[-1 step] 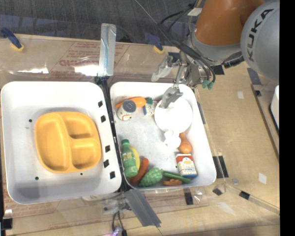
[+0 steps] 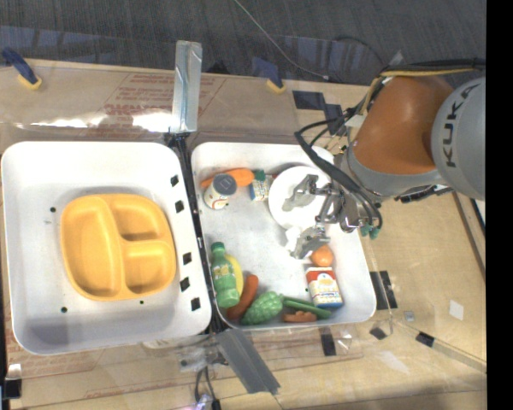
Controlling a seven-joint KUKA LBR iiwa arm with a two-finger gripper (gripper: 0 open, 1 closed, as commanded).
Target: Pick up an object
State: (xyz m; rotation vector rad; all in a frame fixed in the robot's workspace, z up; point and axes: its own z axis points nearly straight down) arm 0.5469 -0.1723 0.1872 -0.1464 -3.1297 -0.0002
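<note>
My gripper [image 2: 305, 217] hangs over the right bin [image 2: 265, 267], open, with one finger [image 2: 302, 191] over a white round dish [image 2: 287, 196] and the other just below the dish's near edge. Nothing is held between them. A small orange ball [image 2: 323, 256] lies just right of the lower finger, and a red-and-white container [image 2: 324, 287] sits below it. At the bin's far left lie an orange carrot-like toy [image 2: 230, 181] and a small round jar [image 2: 217, 197]. Along the near left lie a green bottle [image 2: 224, 278], a yellow banana [image 2: 235, 272], a red sausage [image 2: 244, 293] and a green leafy toy [image 2: 263, 307].
The left bin [image 2: 34, 314] holds a yellow divided plate [image 2: 117, 246]. A black divider strip [image 2: 191, 229] runs between the bins. The arm's orange band [image 2: 402, 126] and cables hang over the right bin's far right corner. A green bean and a small carrot [image 2: 303, 313] lie at the near wall.
</note>
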